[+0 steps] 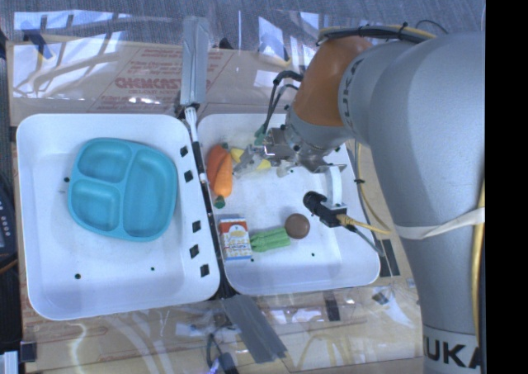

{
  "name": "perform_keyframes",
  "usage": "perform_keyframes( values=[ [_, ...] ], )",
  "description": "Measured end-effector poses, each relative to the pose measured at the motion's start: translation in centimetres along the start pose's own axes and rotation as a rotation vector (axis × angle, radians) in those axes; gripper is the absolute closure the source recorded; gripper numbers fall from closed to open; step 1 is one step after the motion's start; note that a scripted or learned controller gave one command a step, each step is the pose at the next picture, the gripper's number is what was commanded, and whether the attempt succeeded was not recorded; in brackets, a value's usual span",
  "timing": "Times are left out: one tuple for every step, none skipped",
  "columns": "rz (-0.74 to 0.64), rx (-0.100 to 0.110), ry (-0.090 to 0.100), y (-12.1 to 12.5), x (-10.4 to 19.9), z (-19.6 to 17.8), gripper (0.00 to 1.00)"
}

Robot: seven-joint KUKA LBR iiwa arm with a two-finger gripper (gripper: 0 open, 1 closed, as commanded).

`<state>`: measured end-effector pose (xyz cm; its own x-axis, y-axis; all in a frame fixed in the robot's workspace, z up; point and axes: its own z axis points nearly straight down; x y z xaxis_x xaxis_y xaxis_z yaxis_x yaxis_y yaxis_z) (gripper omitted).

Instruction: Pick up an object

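Observation:
My gripper [250,159] reaches low into the right bin [355,269], at its upper left part. It sits right over a small yellow object [241,153], most of which it hides. Just left of it, an orange carrot-shaped toy [219,171] with a green tip lies along the bin's left wall. Nearer the front lie a small orange and white box [235,239], a green piece [270,239] and a brown ball [297,225]. Whether the yellow object sits between the fingers cannot be made out.
A blue divided plate [124,188] lies in the left bin [49,281]. The grey divider [200,199] between the bins runs close to the carrot. My arm's wrist and orange band [330,92] cover the right bin's back right. A black cable fitting [320,207] hangs beside the ball.

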<state>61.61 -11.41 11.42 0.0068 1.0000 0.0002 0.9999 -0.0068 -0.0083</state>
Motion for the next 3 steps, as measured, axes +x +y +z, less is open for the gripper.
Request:
perform_keyframes(
  values=[
    [0.003, -0.007, 0.001, 0.0, 4.1, -7.9, 0.00],
    [-0.100, -0.010, -0.002, 1.8, -0.6, 2.0, 0.00],
    [-0.139, -0.011, -0.011, 3.5, 0.5, 1.9, 0.00]
  ],
)
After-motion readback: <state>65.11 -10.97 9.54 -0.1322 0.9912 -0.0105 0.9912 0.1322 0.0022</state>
